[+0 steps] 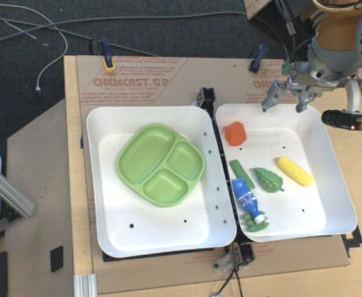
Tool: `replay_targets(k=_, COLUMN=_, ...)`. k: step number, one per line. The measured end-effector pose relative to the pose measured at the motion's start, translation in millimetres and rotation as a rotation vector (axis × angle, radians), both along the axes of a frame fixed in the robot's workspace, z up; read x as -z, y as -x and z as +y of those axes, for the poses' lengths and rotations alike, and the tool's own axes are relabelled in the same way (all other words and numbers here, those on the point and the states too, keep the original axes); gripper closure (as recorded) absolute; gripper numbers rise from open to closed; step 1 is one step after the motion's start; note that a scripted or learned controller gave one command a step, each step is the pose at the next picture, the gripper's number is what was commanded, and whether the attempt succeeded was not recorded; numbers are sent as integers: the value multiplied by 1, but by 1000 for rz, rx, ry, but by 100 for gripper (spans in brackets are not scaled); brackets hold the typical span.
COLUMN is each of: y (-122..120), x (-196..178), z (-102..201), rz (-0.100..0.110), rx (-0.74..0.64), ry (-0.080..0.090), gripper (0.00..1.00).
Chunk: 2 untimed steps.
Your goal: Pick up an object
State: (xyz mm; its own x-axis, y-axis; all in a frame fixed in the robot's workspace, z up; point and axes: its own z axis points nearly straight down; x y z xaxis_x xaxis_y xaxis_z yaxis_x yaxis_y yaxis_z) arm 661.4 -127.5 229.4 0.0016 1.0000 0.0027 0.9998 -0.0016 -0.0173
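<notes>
The claw (287, 98) hung open and empty above the far edge of the right bin (335, 166), so the approach step was in hand. The nearest candidate, a red block (235, 133), lay in that bin's far-left corner; the next move called for shifting left and descending.

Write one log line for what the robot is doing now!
tool open, holding nothing | above right bin far edge | corn untouched
</notes>
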Motion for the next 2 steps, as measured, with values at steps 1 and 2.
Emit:
replay_targets(k=1, y=-2, x=-7, z=0, rz=-12, rx=-2, ry=2, gripper=0)
replay_targets(k=2, y=5, x=56, z=-4, rz=-5, rx=-1, ry=0, gripper=0)
